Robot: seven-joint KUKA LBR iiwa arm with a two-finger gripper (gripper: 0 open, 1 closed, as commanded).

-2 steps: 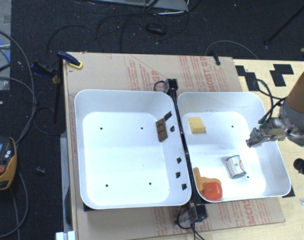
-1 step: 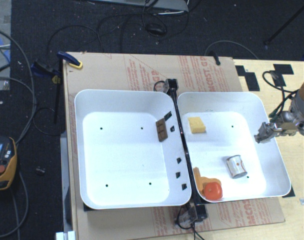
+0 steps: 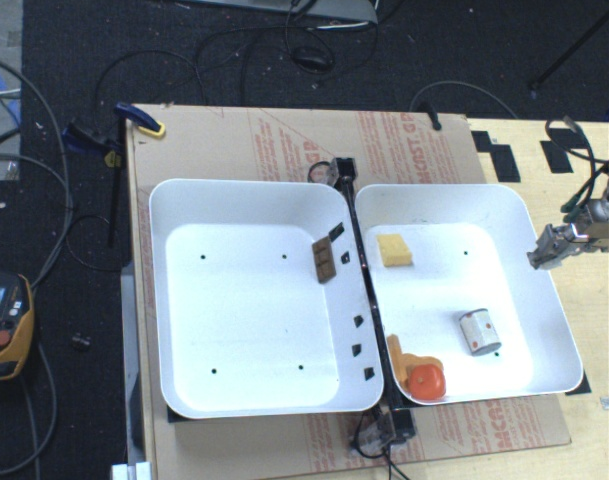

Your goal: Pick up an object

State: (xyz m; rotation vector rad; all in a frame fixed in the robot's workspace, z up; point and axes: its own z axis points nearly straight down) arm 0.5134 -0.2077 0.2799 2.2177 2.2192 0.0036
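objects lie in the right bin (image 3: 544, 298): a yellow sponge (image 3: 395, 250) near its upper left, a small grey can (image 3: 478, 331) on its side toward the lower middle, and an orange-red toy (image 3: 421, 372) in the lower left corner against the wall. a brown block (image 3: 324, 259) rests in the left bin (image 3: 174, 298), near its right wall. the gripper (image 3: 550, 249) hangs just outside the right bin's right rim, apart from every object; whether it is open or closed, i cannot tell.
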